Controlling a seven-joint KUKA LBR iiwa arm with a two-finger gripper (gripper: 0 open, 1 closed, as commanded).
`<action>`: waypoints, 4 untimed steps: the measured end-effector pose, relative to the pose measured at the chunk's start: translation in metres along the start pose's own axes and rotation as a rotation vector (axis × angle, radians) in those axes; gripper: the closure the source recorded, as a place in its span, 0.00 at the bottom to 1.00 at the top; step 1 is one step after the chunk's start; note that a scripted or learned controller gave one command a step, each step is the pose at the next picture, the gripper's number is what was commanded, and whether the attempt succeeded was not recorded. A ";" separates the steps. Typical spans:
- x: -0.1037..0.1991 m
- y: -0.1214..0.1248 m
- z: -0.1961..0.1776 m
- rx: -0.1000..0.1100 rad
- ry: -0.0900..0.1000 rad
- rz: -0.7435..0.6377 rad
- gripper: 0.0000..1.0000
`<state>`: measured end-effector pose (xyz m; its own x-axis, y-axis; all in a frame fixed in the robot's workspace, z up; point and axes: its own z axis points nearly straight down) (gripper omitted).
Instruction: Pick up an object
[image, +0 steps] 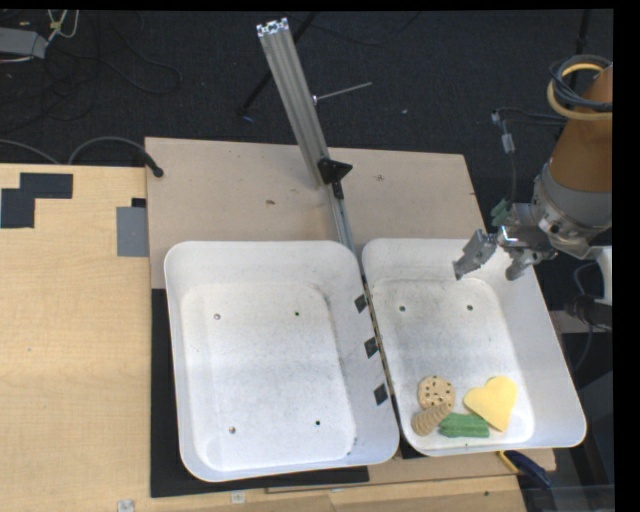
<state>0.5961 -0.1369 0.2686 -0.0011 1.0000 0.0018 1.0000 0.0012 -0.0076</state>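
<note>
while gripper (496, 257) hovers open, yellow heart (493, 400) touches green piece (464, 426).

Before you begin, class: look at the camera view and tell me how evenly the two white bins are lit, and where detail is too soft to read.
In the camera view the left bin and right bin are lit evenly, with soft shadows along their walls and no harsh glare; the floor behind stays dark; the gripper looks slightly soft, and the yellow heart shows little surface detail.

High slanted view over both bins (190, 262)
</note>
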 end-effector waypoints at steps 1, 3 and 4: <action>0.000 0.001 -0.003 -0.005 -0.001 0.001 0.00; 0.009 0.000 0.108 0.002 0.000 0.001 0.00; 0.003 -0.005 0.170 0.003 0.000 0.002 0.00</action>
<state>0.5903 -0.1336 0.0985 0.0011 1.0000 0.0019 0.9999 -0.0011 -0.0103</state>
